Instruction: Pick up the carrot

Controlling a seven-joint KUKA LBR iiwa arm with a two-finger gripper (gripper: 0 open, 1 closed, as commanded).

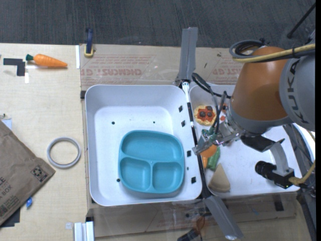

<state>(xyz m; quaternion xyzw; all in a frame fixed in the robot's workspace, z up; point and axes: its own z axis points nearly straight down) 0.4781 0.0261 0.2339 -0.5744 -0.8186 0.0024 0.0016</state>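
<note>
**Two carrots, one within reach**

Hand [208, 143] low over right bin [251, 182], just above orange carrot [209, 150] beside green piece [214, 159]. Grip state: cannot tell, no hold visible. Second carrot [46, 61] far off on surface [30, 114], likely a spare.

Turquoise tray [150, 162] in white bin [100, 134]; orange, green-topped carrot [209, 153]; orange-banded grey arm [266, 92].

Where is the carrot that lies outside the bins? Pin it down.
The carrot lies on the bench in the camera view's upper left, left of the left bin, just right of a black L-shaped piece.
</note>
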